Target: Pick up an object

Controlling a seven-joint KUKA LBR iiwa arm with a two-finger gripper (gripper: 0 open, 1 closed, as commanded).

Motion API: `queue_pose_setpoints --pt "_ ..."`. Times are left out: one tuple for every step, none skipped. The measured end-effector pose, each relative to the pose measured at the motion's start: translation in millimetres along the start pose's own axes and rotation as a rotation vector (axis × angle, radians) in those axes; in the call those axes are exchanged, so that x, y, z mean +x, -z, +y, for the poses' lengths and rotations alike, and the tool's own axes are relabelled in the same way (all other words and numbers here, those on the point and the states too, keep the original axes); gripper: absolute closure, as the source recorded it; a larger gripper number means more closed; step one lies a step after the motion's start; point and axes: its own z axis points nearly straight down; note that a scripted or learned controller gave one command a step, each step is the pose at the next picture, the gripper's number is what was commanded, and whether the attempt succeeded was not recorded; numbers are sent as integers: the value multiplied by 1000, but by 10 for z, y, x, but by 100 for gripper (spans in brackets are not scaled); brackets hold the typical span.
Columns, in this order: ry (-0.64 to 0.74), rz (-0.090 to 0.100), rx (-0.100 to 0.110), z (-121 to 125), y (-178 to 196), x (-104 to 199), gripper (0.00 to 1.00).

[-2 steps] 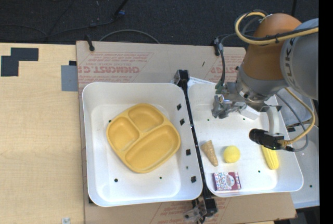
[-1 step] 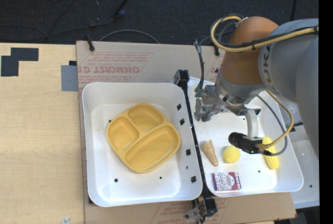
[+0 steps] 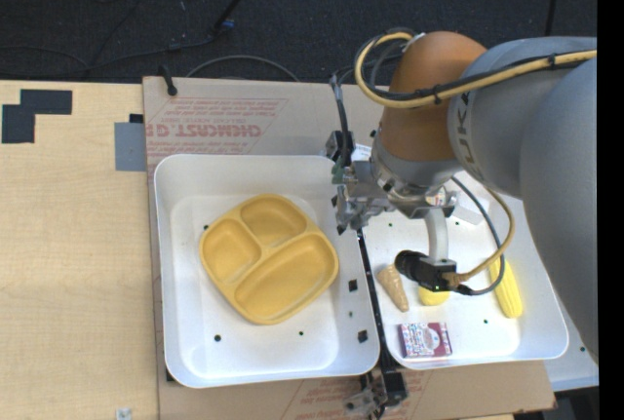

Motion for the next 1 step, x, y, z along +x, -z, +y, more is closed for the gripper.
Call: queue_pose_setpoints --pt "1 -1 -2 13 161 493 100"
